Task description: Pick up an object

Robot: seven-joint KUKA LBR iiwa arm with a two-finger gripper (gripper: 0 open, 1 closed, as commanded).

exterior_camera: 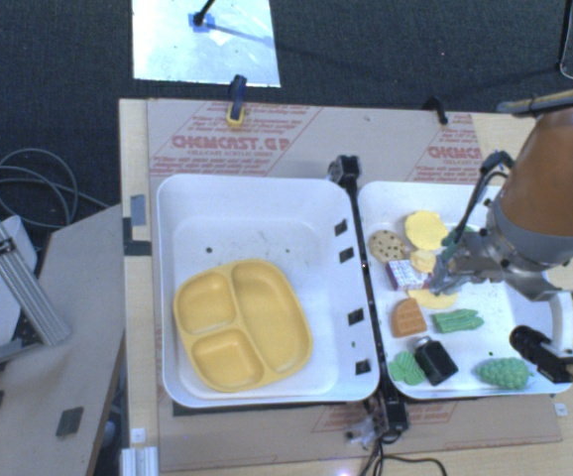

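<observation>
In the right bin: a scatter of toy food pieces, any of which could be picked; none is lifted clear of the bin floor.
Right bin: shallow, white, on the right half of the tabletop.
Yellow round piece: near the bin's back, left of the arm.
Cookie: brown with dark chips, just left of the yellow round piece, near the bin's left wall.
Small yellow piece: just below the yellow round piece.
Pink-and-white packet: beside the small yellow piece, just left of the end effector.
Flat yellow slice: directly under the end effector.
Orange piece: below the packet.
Green pod: right of the orange piece.
Black block: toward the front wall, touching a green leaf piece on its left.
Green bumpy piece: front right corner.
End effector: low over the middle of the right bin, above the slice and packet; how far it is open, and whether it grips anything, cannot be told.
Arm: grey with an orange band, reaching in from the right.
Left bin: white, beside the right bin, separated by a black divider.
Yellow tray: three compartments, lying tilted in the left bin's front half.
</observation>
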